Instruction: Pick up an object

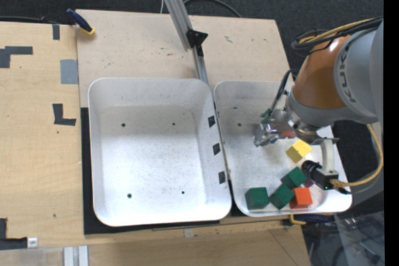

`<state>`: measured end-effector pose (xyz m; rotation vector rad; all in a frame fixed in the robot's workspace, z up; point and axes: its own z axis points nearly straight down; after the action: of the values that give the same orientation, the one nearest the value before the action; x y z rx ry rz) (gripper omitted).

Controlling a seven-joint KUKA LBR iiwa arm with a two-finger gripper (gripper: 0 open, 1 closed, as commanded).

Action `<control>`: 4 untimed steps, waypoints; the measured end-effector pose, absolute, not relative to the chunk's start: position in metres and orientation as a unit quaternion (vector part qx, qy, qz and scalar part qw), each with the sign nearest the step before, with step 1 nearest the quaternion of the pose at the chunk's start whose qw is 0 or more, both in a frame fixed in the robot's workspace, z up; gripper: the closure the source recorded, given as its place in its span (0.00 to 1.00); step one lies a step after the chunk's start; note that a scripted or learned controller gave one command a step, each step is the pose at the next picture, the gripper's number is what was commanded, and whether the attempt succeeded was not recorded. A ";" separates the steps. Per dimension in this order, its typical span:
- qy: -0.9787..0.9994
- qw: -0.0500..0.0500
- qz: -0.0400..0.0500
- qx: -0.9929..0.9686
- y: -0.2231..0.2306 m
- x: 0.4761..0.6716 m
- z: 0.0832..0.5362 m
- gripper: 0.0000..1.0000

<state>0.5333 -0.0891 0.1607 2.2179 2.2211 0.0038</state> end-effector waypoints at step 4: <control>0.709 -0.002 -0.001 0.705 0.010 0.532 0.241 1.00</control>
<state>0.5316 0.0096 0.2410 2.2166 2.2313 -0.0030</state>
